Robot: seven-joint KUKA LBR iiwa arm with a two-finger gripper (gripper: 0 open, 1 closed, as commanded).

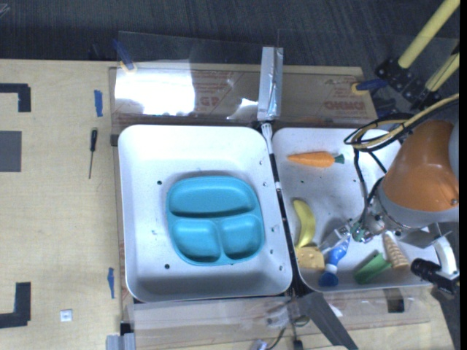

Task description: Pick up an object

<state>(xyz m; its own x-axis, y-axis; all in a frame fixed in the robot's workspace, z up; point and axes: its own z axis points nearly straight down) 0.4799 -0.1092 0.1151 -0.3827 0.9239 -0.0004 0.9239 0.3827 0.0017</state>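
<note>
The right bin (pixel 325 192) holds several small objects. An orange carrot (pixel 314 160) lies near its far edge, and a yellow banana (pixel 306 223) lies along its left wall. At the front sit a tan block (pixel 309 258), a blue and white bottle (pixel 333 259), a green piece (pixel 371 267) and a ribbed tan cone (pixel 395 252). My gripper (pixel 356 232) hangs low over the front of this bin, just above the bottle's top end and left of the cone. The orange wrist band (pixel 422 173) hides the bin's right side.
The left bin (pixel 133 195) bears a blue divided plate (pixel 215 219) in its middle. A metal divider post (pixel 268 86) stands behind the two bins. Cables and yellow rods (pixel 430 28) cross the upper right corner.
</note>
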